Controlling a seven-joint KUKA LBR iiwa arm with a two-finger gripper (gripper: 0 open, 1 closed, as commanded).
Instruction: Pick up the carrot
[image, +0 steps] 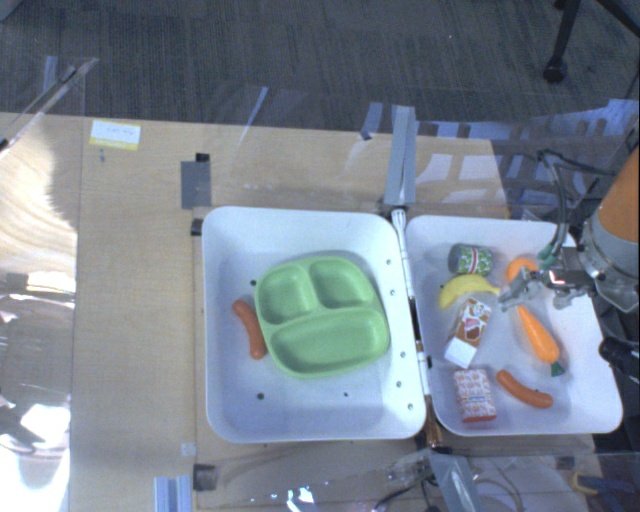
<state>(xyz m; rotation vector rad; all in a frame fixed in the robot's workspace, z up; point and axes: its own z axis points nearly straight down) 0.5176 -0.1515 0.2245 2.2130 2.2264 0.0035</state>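
Note:
The carrot (538, 336) is orange with a green stub at its lower end. It lies at a slant in the right bin (600, 415), right of the middle. My gripper (535, 294) hangs just above the carrot's upper end, reaching in from the right, and it is open. One fingertip (510, 293) points left toward the banana. Nothing sits between the fingers.
Around the carrot in the right bin lie a yellow banana (466, 289), a green can (471, 260), a small orange fruit (520, 268), a juice carton (468, 331), a snack box (475, 394) and a sausage (525, 390). The left bin (225, 400) holds a green divided plate (322, 315) and another sausage (250, 329).

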